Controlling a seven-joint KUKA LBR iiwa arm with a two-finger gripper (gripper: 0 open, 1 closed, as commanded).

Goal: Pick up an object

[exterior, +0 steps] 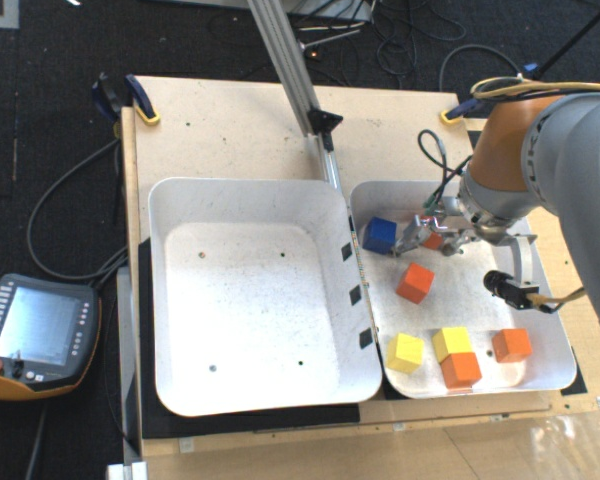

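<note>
Front row, right bin (565, 373): yellow cube (406, 352), a second yellow cube (452, 341) with an orange cube (461, 368) touching its near side, another orange cube (511, 345) to the right. All loose, lying near the front wall, well apart from the arm.
Mid bin: lone orange cube (415, 282), tilted on the floor, free on every side; an easy candidate for a pick.
Gripper (427, 234): low over the far half of the right bin, between the blue cube (380, 234) and the wrist. Something reddish sits at its tip, too small to name. Whether it is gripping or spread, cannot tell.
Blue cube: just left of the gripper, close to the wall shared with the left bin (170, 218); that wall may crowd a grasp.
Arm (540, 153): reaches in from the right, wrist angled down toward the blue cube.
Task status: judged not yet done; no cube seen lifted.
</note>
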